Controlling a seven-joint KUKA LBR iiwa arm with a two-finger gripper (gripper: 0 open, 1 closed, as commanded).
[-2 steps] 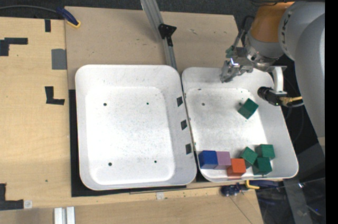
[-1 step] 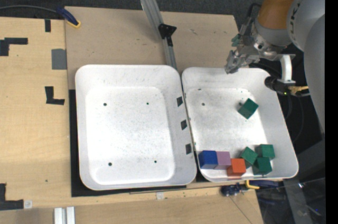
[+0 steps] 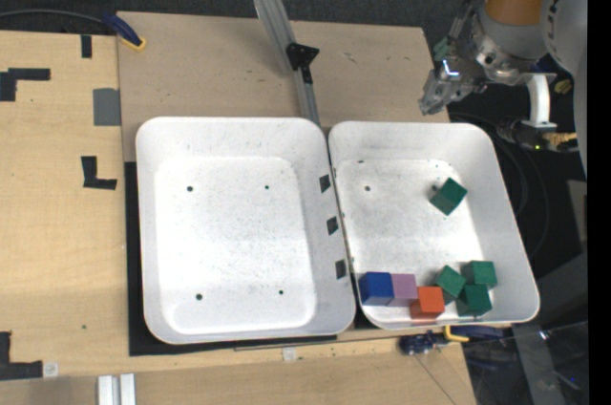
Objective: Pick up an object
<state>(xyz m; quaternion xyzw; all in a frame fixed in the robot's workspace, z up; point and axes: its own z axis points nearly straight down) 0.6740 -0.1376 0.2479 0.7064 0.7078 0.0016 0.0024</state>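
The right bin (image 3: 496, 164) holds several small blocks. One green block (image 3: 447, 196) lies alone near its middle right. Along the front edge sit a blue block (image 3: 376, 287), a purple block (image 3: 404, 287), an orange block (image 3: 430, 300) and three green blocks (image 3: 470, 284). My gripper (image 3: 439, 94) hangs above the bench just beyond the right bin's far rim, well clear of the blocks, and nothing shows between its fingers.
The left bin (image 3: 153, 145) stands beside the right one. A slanted metal bar (image 3: 272, 2) runs from the top down to the seam between the bins. Black cables lie right of the bench. A blue clamp (image 3: 126, 29) sits at the far left.
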